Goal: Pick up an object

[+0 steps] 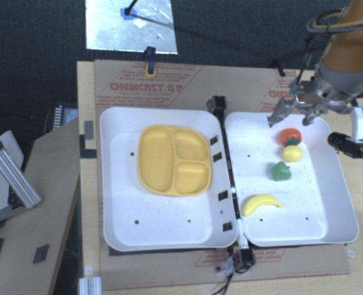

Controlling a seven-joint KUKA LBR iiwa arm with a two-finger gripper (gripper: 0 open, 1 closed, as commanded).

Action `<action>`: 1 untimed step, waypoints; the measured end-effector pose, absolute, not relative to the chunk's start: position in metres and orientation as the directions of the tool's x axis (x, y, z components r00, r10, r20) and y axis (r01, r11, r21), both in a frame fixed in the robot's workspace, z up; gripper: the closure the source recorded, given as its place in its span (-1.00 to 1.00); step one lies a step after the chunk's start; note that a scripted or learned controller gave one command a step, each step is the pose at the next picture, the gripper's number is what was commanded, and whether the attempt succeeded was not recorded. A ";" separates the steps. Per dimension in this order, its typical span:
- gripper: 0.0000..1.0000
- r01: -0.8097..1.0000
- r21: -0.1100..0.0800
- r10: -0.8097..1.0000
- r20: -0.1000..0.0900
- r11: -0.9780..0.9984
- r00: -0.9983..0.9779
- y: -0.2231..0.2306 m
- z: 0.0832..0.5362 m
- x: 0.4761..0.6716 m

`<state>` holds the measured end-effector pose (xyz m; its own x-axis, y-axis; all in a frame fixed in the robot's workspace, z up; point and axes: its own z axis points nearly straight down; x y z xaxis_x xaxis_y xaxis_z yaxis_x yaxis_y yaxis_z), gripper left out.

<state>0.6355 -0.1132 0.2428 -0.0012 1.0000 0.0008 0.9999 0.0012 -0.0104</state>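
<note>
Tomato [290,136], the nearest candidate, lies in the right bin [316,226] near its far edge, touching a small yellow fruit [292,153] just below it. A green pepper [281,171] sits close under that, and a banana [261,204] lies further toward the front. The left bin [117,226] holds a yellow divided plate [172,160].

Risk, as a judgement: the three small fruits are crowded, so a descending finger could land on the yellow fruit or wedge between the pair and push both away. Round shapes may also roll or squirt out as the fingers close.

The tool [295,110] hangs above the right bin's far edge, just behind the tomato, fingers spread open and pointing down, gripping nothing. The arm [347,48] reaches in from the right.
</note>
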 end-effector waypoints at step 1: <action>-1.00 1.000 0.002 1.000 -0.001 0.003 -0.003 -0.113 0.250 0.638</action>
